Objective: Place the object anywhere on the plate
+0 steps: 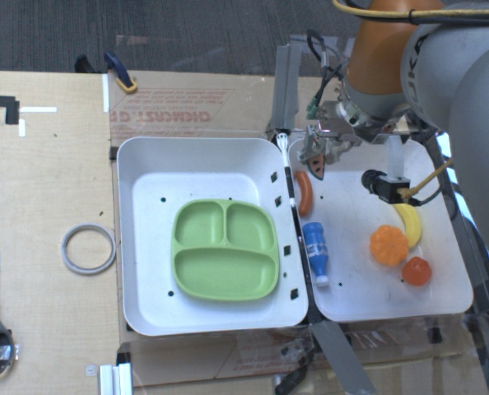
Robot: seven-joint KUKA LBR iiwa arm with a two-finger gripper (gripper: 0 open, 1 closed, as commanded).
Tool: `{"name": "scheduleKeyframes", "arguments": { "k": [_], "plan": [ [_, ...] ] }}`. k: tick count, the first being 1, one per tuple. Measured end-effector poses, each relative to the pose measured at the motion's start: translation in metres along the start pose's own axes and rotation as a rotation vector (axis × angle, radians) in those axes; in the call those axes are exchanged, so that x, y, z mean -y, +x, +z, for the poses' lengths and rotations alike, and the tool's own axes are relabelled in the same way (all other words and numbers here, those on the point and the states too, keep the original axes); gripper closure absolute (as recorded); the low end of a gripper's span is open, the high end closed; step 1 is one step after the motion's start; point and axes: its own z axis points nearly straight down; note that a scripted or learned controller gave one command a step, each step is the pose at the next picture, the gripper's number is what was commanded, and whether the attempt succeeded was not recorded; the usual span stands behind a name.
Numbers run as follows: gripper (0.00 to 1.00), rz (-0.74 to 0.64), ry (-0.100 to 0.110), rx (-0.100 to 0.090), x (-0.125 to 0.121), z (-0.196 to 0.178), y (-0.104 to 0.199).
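Note:
The green three-part plate point(225, 249) lies in the middle of the left bin point(137, 220). My gripper point(319, 156) hangs over the far left corner of the right bin point(351, 299), beside the wall between the bins. A small brown piece point(319, 168) shows between its fingertips, and the gripper is shut on it. Just below it an orange-red sausage point(305, 194) lies along the right bin's left wall.
A blue bottle point(314, 253) lies by the left wall of the right bin. A banana point(409, 220), an orange point(388, 245) and a red tomato point(416, 271) sit at its right side. A tape ring point(88, 248) rests on the bench at the left.

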Motion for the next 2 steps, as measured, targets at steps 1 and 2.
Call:
{"name": "scheduleKeyframes", "arguments": {
  "k": [1,2],
  "plan": [
    [1.0,0.001,-0.001,-0.001,0.1041,-0.099,0.0817],
    [0.0,0.002,0.0,-0.001,0.1041,-0.0986,0.0813]
  ]
}}
